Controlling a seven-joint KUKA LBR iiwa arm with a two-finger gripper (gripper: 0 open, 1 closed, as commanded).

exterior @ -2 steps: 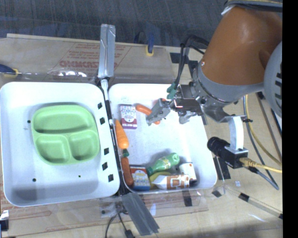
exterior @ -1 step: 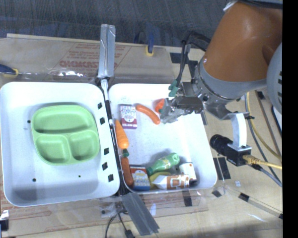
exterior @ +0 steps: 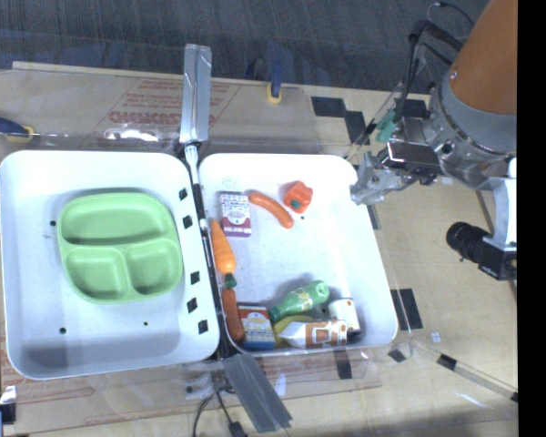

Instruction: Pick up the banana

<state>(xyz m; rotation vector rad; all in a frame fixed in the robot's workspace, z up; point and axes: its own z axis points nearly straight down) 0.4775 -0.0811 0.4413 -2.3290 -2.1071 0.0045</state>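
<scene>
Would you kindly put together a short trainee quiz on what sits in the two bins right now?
1. True or false: the green divided plastic tray lies in the left white bin.
2. Which item lies closest to the left bin? A) long orange carrot B) red-orange pepper C) green bottle
3. Fill in: the gripper hovers by the right white bin's upper-____ corner in the view.
Key: 1 true; 2 A; 3 right.

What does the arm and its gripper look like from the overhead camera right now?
The arm is a bulky grey body with a broad orange band above the wrist. Thin dark cables loop beside it. The gripper is a small grey metal assembly with a dark boxy block behind it.
</scene>
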